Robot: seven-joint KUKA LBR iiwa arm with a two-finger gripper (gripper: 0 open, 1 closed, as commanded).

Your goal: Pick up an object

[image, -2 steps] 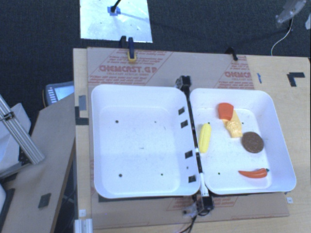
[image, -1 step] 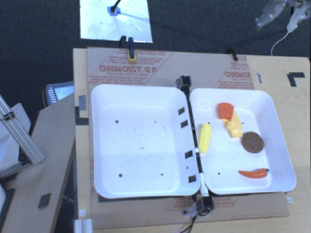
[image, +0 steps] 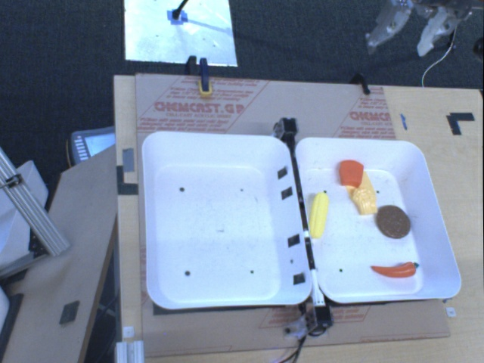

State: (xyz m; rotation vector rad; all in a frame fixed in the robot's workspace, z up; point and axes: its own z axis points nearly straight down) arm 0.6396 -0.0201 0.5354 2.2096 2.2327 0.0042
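1. Gripper [image: 412, 30] up at the top right corner, over the dark floor beyond the bench [image: 318, 100], well apart from both bins
2. Two pale fingers [image: 384, 25] spread apart, nothing between them
3. In the right bin [image: 435, 225]: orange block [image: 350, 172] touching a pale yellow piece [image: 365, 197] just below it
4. Round brown disc [image: 393, 221] just beside that yellow piece, toward the bin's right wall
5. Yellow corn-like item [image: 319, 214] lying along the right bin's left wall, upright in the view
6. Red-orange chili pepper [image: 393, 270] near the front edge, lying crosswise
7. Left bin [image: 212, 218] alongside, touching the right one at a black-clipped seam
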